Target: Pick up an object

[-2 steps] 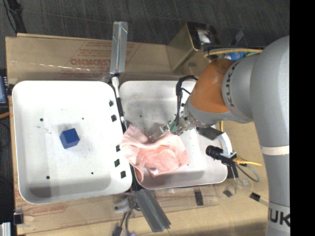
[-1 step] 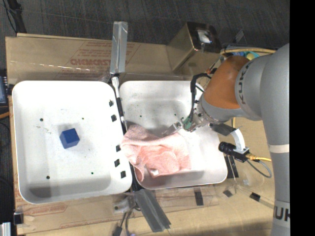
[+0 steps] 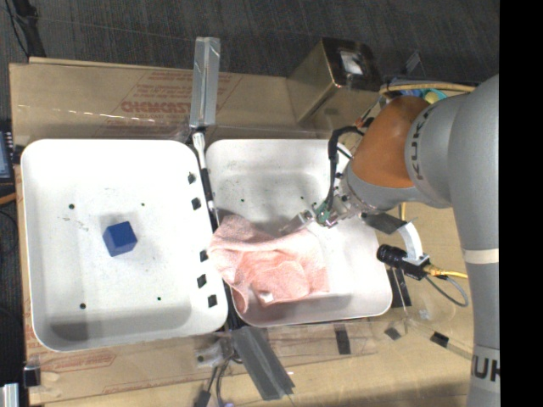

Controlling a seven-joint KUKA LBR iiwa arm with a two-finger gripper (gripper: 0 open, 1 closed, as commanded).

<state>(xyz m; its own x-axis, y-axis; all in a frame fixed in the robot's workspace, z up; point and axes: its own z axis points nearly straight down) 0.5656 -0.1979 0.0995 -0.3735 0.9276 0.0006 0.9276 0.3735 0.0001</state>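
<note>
Nearby, gripper [image 3: 312, 216] seemingly touches pink cloth [image 3: 270, 265]; blue cube [image 3: 120, 237] well apart.

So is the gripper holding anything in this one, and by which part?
It cannot be told. The gripper sits low in the right bin, at the upper edge of the pink cloth; the blue cube lies untouched in the left bin.

The grey arm [image 3: 462, 151] comes in from three o'clock and bends toward nine o'clock, its orange band [image 3: 386, 147] sitting just above the wrist. The gripper [image 3: 316, 216] hangs low at the wrist's seven o'clock side, too small and dark to read clearly
</note>
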